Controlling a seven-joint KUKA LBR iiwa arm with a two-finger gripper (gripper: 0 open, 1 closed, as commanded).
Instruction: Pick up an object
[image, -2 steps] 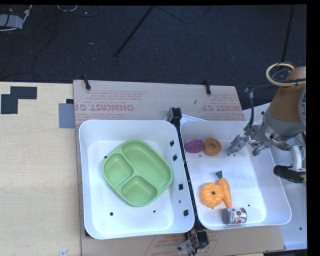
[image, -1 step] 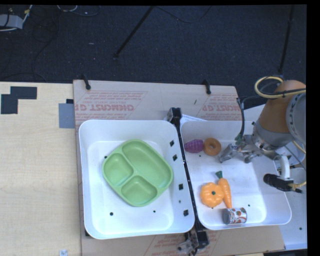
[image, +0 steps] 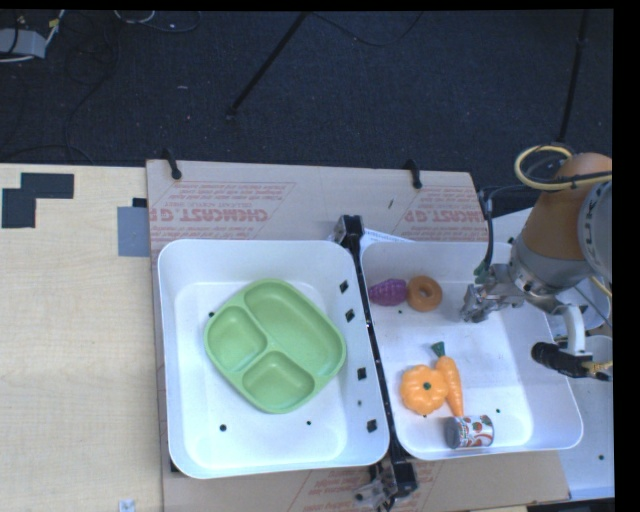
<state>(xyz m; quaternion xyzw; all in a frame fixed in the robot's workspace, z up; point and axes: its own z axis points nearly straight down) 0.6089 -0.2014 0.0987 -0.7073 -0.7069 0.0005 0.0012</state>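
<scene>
The right bin (image: 545, 420) holds a purple toy (image: 388, 292) and a brown doughnut (image: 425, 293) near its far left. An orange pumpkin (image: 422, 390) and a carrot (image: 449, 380) lie side by side toward the front, with a small can (image: 469, 431) on its side in front of them. My gripper (image: 482, 301) hangs over the bin's far right part, right of the doughnut and apart from it. I see nothing between its fingers.
The left bin (image: 190, 440) carries a green divided plate (image: 275, 344). A black divider (image: 365, 350) separates the two bins. Cardboard (image: 300, 205) lies under and behind them. The arm's orange band (image: 560, 220) and cables (image: 565, 355) stand at the right.
</scene>
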